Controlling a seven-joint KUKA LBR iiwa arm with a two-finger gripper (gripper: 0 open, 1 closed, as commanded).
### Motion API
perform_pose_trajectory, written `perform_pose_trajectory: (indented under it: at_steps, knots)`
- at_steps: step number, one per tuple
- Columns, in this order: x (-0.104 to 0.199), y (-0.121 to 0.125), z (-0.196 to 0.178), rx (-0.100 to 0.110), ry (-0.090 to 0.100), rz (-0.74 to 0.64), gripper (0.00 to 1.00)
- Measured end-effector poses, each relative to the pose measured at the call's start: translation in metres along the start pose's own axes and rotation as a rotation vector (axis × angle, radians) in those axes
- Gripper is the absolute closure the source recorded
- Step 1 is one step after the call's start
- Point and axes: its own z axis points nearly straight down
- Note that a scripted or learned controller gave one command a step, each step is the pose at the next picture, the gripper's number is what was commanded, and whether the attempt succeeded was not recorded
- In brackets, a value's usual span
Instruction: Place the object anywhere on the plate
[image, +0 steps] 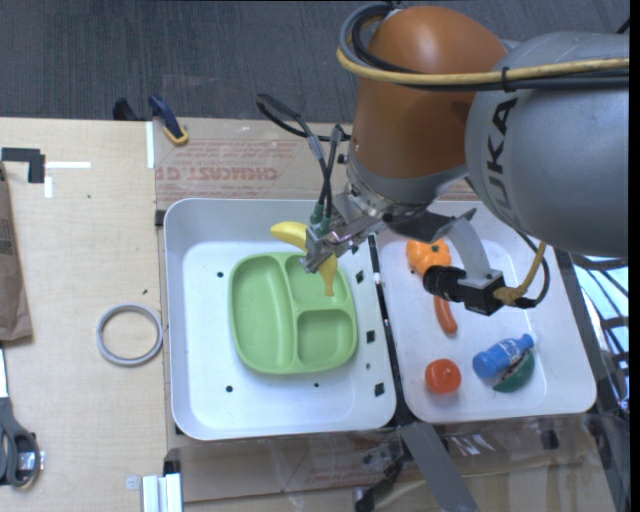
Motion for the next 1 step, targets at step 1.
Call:
perform_pose_trajectory:
  at_steps: [1]
  knots:
    - [0.0001, 0.0, 0.0, 0.0, 0.0, -0.001, 0.0]
